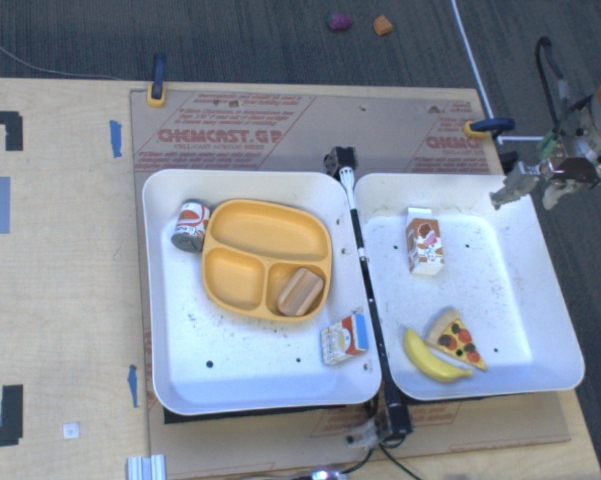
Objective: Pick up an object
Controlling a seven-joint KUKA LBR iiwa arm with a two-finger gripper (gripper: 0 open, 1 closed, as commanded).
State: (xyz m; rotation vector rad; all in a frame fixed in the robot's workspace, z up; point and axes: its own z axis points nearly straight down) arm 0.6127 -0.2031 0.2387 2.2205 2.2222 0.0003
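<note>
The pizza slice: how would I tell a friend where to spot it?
Look in the right-hand white bin, at its near edge. The pizza slice lies there touching a banana. It is the only wedge shape, tan with red and dark spots, while the banana is plain yellow and curved.
</note>
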